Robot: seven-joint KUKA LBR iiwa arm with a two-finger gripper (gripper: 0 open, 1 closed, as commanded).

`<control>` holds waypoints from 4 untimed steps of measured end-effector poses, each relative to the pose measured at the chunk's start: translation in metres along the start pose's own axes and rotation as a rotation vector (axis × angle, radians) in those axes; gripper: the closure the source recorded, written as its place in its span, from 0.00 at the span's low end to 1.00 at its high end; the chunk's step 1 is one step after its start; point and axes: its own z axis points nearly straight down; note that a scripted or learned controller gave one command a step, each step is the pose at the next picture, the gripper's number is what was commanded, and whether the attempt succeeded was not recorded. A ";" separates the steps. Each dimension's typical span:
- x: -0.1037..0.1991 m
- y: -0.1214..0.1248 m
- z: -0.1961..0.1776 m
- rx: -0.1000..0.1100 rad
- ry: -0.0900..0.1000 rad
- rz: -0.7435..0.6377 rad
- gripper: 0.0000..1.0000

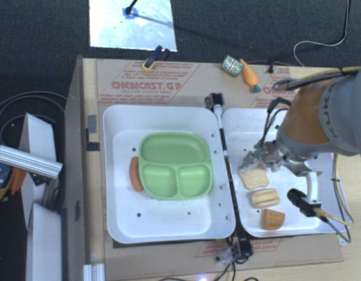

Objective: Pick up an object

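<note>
In the right bin (245, 124) lie three food pieces. A pale bread slice (254, 177) lies at the middle left, a tan bun (265, 198) sits just below it, and a brown toast-like piece (273, 219) rests near the front edge. My gripper (258, 157) hangs low over the right bin, right at the upper edge of the bread slice; whether it touches the slice I cannot tell. No food piece shows between its fingers. The left bin (119, 127) holds a green divided plate (174, 165) with an orange-red sausage (134, 174) beside its left rim.
The black rail (225, 151) separates the two bins. Behind the bins, on the cardboard, lie a small green can (231, 65), an orange carrot toy (249, 73) and a yellow-and-blue clip (152, 59). The grey and orange arm (321, 116) covers the right bin's right side.
</note>
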 end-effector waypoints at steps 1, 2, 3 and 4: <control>0.000 -0.041 0.019 0.009 0.000 0.001 0.00; -0.053 0.010 0.012 0.006 -0.002 0.002 0.00; -0.053 0.011 0.001 0.004 -0.001 0.000 1.00; -0.053 0.011 0.001 0.004 0.000 0.001 0.00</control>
